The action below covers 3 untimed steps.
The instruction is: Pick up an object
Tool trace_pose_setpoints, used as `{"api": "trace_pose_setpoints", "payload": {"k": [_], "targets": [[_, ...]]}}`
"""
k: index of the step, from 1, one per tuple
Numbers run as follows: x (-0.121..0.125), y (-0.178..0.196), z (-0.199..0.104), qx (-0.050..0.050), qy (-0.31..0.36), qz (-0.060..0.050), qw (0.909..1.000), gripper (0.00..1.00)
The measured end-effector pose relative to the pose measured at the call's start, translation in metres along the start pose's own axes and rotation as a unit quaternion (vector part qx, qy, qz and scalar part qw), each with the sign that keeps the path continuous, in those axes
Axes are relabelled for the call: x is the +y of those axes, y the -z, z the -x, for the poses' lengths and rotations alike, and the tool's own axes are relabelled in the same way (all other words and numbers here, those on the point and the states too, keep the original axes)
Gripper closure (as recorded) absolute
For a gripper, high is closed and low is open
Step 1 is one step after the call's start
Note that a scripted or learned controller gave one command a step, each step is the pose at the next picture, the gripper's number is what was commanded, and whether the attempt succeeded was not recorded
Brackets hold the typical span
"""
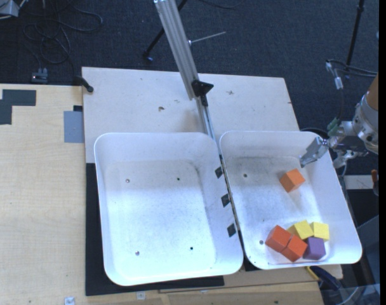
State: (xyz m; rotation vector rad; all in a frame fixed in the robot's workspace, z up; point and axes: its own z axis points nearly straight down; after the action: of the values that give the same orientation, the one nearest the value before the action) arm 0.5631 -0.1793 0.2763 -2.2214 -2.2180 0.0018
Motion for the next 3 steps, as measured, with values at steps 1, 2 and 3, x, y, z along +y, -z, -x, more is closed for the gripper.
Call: {"api": "trace_pose_setpoints", "payload": {"k": [1,2,3], "targets": [[0.023,-0.149,0.012,0.001,0.001,-0.003,1.0000,0.00],[0.079,-0.188,0.029,-0.001,0.003,0.002,1.0000,0.00],[0.026,-0.185,-0.023,0.000,0.002,0.000,1.0000,0.00]]}}
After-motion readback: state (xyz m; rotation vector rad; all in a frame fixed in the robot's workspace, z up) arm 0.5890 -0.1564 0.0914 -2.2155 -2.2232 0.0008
